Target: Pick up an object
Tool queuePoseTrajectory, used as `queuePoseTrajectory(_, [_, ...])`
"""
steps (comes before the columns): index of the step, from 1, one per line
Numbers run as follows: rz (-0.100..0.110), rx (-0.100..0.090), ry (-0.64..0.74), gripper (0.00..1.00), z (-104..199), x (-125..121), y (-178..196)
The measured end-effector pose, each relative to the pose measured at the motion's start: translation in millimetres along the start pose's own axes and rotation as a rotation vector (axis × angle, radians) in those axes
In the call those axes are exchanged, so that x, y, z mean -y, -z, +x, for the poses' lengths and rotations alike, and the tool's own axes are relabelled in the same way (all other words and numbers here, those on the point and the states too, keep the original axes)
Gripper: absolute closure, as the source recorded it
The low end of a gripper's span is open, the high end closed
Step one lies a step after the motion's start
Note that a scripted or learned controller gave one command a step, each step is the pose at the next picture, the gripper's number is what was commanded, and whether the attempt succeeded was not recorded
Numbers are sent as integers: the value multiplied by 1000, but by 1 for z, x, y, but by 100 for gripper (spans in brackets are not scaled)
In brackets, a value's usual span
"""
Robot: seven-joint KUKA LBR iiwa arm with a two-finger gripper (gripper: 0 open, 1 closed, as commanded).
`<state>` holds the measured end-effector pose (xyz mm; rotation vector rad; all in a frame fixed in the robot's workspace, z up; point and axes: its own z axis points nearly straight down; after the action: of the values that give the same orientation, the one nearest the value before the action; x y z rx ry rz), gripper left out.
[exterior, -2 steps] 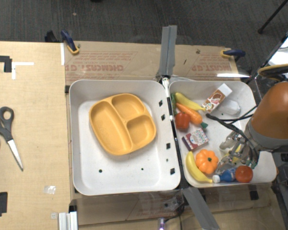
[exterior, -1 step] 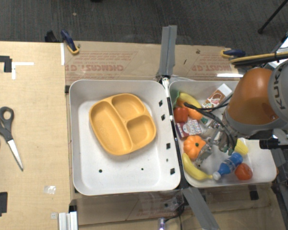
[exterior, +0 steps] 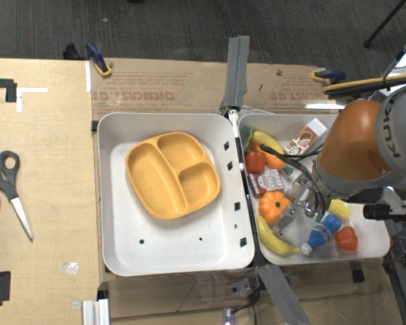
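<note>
- Gripper [exterior: 299, 207] is low in the right bin [exterior: 365, 250], among toy food, just beside an orange [exterior: 271, 206] and a banana [exterior: 273, 238]
- Whether its pincer is open or closed: cannot tell
- Judged: nothing lifted, the pick remains

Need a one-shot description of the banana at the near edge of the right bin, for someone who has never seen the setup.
Start at the right white bin, the one the grey arm reaches into. Along its near-left corner lies a banana, curved, just below the orange pumpkin-like toy. A second banana sits at the far side; this one is nearest the camera.
</note>
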<state>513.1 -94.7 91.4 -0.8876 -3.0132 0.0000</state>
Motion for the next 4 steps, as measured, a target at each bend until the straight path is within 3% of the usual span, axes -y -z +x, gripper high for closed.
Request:
queuePoseTrajectory(2, [0,1,-117,0,-6,-4,0])
queuePoseTrajectory(3, [0,1,-311,0,-9,-3,0])
queuePoseTrajectory(4, [1,2,-310,100,-10,-2,9])
